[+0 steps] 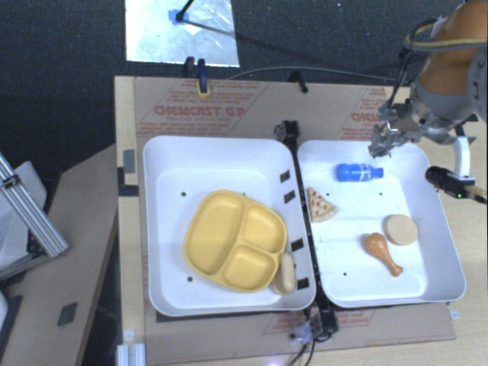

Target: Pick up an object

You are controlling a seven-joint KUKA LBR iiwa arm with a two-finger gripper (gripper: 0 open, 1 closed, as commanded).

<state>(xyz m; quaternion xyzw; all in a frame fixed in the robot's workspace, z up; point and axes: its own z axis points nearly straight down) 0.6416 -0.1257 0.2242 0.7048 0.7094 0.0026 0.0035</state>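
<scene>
The right bin (435,227) holds a blue bottle (358,173) lying on its side near the far wall, a pizza slice (319,204) by the left wall, a tan round disc (400,229) and a chicken drumstick (381,253). My gripper (383,145) hangs over the far rim of the right bin, just above and right of the blue bottle, with nothing seen between its fingers. The left bin (175,174) holds a yellow divided plate (232,241) and a pale bread roll (285,272) at its near right corner.
A black divider with clips (297,204) runs between the two bins. The bins rest on a cardboard sheet (229,105). A blue clamp (201,73) sits at the cardboard's far edge. A metal frame (23,212) stands at the left.
</scene>
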